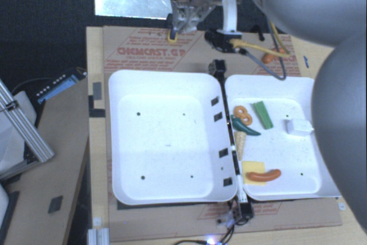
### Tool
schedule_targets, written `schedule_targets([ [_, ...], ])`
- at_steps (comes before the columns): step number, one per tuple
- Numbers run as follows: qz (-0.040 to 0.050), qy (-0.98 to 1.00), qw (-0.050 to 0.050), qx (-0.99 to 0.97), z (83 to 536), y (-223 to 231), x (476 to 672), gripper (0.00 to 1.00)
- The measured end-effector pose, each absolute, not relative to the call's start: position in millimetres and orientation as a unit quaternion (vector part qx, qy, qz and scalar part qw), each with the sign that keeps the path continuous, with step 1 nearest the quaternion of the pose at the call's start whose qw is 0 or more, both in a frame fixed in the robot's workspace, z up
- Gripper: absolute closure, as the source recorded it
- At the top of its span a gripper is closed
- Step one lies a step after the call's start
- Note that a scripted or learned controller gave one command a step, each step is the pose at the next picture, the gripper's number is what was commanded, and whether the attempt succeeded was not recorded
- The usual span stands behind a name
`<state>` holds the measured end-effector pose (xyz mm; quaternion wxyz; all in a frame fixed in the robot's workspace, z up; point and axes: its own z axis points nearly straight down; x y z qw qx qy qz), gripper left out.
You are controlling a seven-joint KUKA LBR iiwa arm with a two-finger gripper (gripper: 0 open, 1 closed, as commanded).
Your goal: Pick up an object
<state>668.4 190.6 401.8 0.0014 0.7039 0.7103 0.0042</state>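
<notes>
My gripper (184, 23) hangs high above the bench, over the cardboard behind the left bin (166, 140), and no object shows in it. The right bin (298, 163) holds the loose items: an orange pretzel (243, 115), a green block (263, 115), a dark green pepper (248, 129), a white block (298, 126), a yellow slice (253, 168) and a reddish sausage (265, 175) lying on that slice. All of them lie far below and to the right of the gripper.
The grey arm (321, 37) covers the upper right and the right bin's far edge. A black clip-studded divider (228, 135) separates the bins. Cables (269, 63) trail over the cardboard (143, 51) behind the bins. A metal frame (23, 129) stands at the left.
</notes>
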Motion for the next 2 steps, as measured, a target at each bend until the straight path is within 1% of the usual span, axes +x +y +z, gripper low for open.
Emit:
schedule_targets([
  [1,-0.0022,0.702,0.001,0.712,376,24,650.5,1.0],
  [2,0.0005,0.711,-0.001,0.704,279,129,668.6,1.0],
])
